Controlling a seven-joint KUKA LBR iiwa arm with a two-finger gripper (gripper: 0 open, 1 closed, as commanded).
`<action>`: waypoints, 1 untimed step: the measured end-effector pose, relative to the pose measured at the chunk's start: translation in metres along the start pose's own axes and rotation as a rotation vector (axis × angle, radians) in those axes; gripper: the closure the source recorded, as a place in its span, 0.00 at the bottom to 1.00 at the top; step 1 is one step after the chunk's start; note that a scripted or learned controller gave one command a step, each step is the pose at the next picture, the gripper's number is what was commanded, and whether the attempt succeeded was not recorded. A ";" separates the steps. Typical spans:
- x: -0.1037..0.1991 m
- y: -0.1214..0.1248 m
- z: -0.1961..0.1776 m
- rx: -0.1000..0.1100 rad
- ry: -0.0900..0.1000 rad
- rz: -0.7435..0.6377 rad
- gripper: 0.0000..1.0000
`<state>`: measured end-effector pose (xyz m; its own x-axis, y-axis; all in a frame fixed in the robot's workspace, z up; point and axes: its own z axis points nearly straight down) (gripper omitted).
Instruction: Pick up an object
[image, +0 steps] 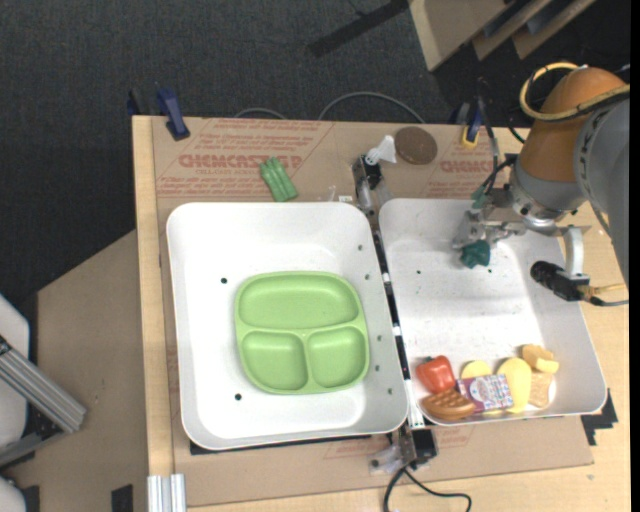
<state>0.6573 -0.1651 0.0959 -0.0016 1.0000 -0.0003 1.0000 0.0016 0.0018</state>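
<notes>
The surface (250, 150) fills mid-frame. Left bin (200, 300) holds a green divided tray (300, 330). Right bin (480, 310) carries my tool (476, 248) at its upper part, teal-tipped; whether it is open or closed I cannot tell. The toy foods (490, 385), a red pepper (436, 373) among them, cluster at the bin's lower edge, well below my tool.

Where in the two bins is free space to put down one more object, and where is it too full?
Right bin: bare floor in the middle, between the gripper at the far end and the toy food pile crowding the near edge. Left bin: bare strips around the green divided plate, widest along the far side.
</notes>
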 end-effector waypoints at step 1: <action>0.053 0.012 -0.072 -0.007 0.000 -0.004 1.00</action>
